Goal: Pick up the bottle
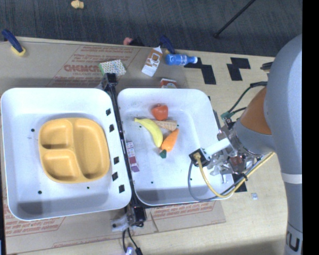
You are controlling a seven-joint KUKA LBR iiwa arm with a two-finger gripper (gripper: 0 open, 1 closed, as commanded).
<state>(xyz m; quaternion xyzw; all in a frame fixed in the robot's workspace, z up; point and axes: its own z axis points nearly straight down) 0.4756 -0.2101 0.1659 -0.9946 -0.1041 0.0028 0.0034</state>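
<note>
A small blue bottle (pixel 176 59) with a white cap end lies on its side on the cardboard behind the right bin (pixel 202 97), outside it. My gripper (pixel 226 166) hangs over that bin's right rim, low in the view and far from the bottle. The grey arm with its orange band (pixel 255 116) covers the wrist, and cables loop under it. Nothing shows in the gripper.
In the right bin lie a red tomato (pixel 159 111), a banana (pixel 151 130), a carrot (pixel 169 141) and a beige piece (pixel 170 125). A yellow divided plate (pixel 74 149) sits in the left bin (pixel 16 105). A small carton (pixel 152 61) and a patterned packet (pixel 112 67) lie near the bottle.
</note>
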